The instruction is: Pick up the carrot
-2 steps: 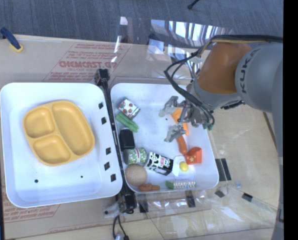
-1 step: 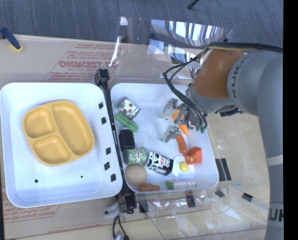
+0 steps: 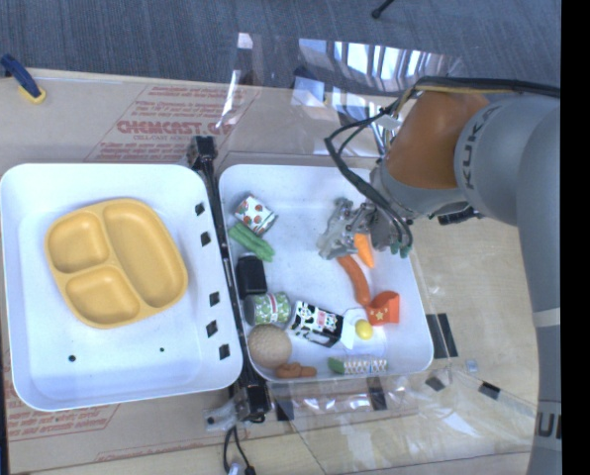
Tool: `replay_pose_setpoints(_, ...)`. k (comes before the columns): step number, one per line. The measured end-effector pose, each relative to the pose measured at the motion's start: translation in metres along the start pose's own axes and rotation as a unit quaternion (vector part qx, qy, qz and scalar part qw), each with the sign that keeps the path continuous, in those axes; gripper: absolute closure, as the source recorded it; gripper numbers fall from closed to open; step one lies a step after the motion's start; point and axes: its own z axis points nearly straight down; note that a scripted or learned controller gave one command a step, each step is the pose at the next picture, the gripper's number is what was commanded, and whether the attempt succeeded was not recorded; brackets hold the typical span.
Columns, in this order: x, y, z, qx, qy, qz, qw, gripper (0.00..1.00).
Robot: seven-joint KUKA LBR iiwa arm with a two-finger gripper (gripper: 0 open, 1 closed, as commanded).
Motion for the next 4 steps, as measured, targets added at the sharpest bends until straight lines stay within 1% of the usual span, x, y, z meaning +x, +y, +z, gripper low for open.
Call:
replay_pose_setpoints(1,-0.011,0.046,-0.125,0.0,-0.006,0.041,0.9991,1.0)
replay_pose_setpoints(2,-0.022,0.125,-0.121,-0.001,0.001,0.227,0.9739,1.0)
replay_pose_setpoints(3,-0.002,0.05,0.014,0.001,0.003,0.136,0.9907,1.0)
replay_pose_setpoints(4,-0.009,0.003,0.011,0.001,-0.001,-0.05,0.9987,1.0)
